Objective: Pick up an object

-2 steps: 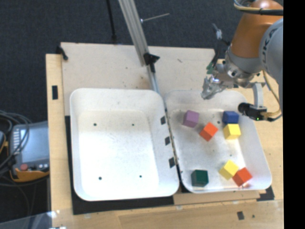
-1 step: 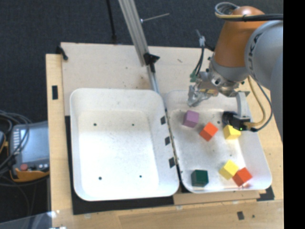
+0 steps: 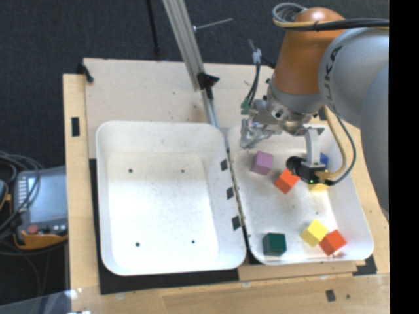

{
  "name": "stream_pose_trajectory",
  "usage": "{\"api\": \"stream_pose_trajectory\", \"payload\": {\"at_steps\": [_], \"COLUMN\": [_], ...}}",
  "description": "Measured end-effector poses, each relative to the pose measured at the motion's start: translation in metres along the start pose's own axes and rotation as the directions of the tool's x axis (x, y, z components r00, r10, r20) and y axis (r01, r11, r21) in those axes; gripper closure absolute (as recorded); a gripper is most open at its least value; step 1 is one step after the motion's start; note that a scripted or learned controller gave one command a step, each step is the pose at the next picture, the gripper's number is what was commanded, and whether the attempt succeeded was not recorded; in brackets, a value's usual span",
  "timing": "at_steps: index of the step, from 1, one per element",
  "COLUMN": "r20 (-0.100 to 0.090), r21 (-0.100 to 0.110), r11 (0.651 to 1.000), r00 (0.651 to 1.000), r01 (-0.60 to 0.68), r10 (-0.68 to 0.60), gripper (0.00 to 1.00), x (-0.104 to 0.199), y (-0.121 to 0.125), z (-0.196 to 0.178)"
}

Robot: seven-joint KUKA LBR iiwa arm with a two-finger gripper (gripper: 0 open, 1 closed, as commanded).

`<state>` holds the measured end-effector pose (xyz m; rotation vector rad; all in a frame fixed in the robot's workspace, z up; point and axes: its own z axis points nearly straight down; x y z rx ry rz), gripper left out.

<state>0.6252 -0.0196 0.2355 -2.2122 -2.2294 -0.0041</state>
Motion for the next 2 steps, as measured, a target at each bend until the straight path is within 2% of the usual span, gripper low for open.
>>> {"api": "stream_pose_trajectory", "payload": {"at_steps": [2], "r20": [-0.001], "r21": [0.002], "r11": [1.0], "r00": [1.0], "r01": [0.001], "r10": [-0.001], "gripper": [1.0], "x": [0.11], "y": [-0.034], "z": [-0.017]}}
